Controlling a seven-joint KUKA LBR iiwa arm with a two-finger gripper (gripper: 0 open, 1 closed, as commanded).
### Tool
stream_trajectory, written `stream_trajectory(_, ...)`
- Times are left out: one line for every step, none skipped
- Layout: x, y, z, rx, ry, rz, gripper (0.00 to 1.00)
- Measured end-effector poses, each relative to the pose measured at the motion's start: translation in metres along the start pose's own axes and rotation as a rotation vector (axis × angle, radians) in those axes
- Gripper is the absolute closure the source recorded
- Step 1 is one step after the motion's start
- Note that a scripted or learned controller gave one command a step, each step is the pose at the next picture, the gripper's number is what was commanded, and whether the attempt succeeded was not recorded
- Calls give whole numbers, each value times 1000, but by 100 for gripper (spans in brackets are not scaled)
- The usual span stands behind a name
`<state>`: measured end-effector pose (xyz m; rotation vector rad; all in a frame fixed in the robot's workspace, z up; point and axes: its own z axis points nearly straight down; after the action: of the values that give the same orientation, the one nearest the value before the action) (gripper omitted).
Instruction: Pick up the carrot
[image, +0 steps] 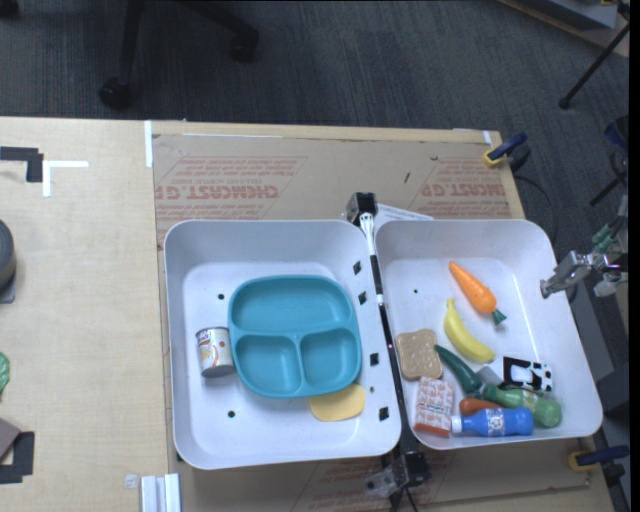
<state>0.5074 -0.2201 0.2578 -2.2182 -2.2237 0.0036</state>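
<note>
Along the lower edge of the right bin (530, 240), nearest the camera, a blue-labelled bottle (493, 422) lies on its side with a red cap towards the left, just beside a small printed carton (434, 403). Green toy pieces (530, 404) sit just above the bottle, next to a black and white block (527, 374). A dark green vegetable (459, 366) slants between the carton and a slice of toast (417, 353). Higher in the same bin, the yellow banana (465, 335) curves upward, and the carrot (473, 287) lies just above it, well apart from the bin's walls, orange body pointing upper left and green tip lower right.

In the left bin (190, 400), a yellow disc (338, 404) pokes out from under the lower edge of a teal divided plate (295, 335), and a small can (214, 352) lies left of the plate.

At the right edge of the frame, the hand (572, 273) hangs outside the right bin's rim, right of the carrot and not touching it; whether it is spread or pressed together cannot be told.

Farther up, brown cardboard (300, 180) covers the tabletop (80, 300) behind both bins.
</note>
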Motion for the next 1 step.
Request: stream_trajectory(18, 57, 135, 3, 2, 270, 0)
